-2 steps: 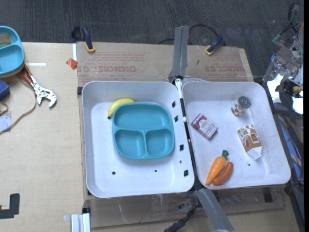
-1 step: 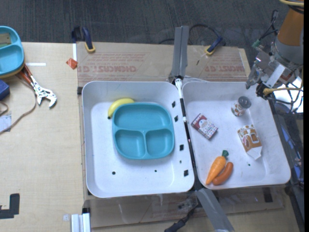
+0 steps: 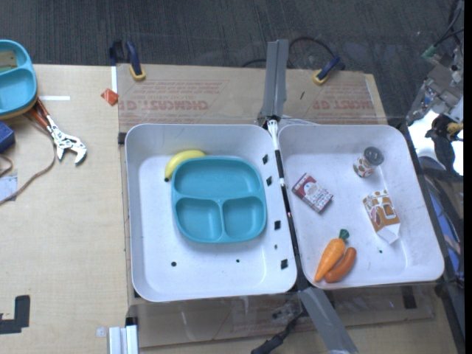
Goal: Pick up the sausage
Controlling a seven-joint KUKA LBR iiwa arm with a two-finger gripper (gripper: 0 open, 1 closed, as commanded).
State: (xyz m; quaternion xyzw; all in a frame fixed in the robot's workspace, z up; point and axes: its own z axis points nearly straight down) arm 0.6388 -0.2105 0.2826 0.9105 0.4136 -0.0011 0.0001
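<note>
So the sausage [image 3: 343, 265] is in the right-hand bin [image 3: 413, 198], down near the front wall, in the lower-middle part of that bin. It's the stubby reddish-orange one, and it's lying right up against a carrot [image 3: 329, 258]. They look like they're touching along most of their length. The carrot is the longer one, with the little green top.

The key thing for the grab is that both lie on the same diagonal, low end toward the front-left and high end toward the back-right. The sausage sits on the carrot's right side, which is the side the arm reaches in from, so that's handy. I'd say a pinch has to go across the short width, and one side of it has to slip into the seam by the carrot. That's where I reckon it could go wrong and nab the carrot instead.

How the gripper is set I can't tell.

Other stuff in that bin sits well apart: a small red-and-white packet [image 3: 312, 193], a carton [image 3: 381, 215] and a little jar [image 3: 366, 161]. The left bin [image 3: 147, 220] has a teal divided tray [image 3: 219, 198] and a banana [image 3: 181, 159].
</note>
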